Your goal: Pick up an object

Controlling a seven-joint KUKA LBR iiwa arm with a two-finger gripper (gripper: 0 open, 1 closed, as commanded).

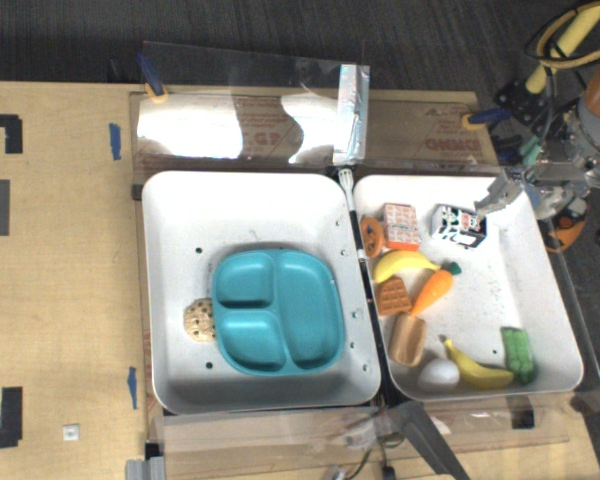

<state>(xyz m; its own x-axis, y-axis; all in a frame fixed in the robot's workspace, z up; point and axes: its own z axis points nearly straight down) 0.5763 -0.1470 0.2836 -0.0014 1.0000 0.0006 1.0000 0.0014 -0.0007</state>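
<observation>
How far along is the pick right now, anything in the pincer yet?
Nothing looks picked yet. The pincer sits at the right bin's upper right edge, beside the black-and-white carton, with nothing visibly between its tips. The carrot, both bananas and the green piece lie in the bin. Descent, grasp and lift remain.
</observation>
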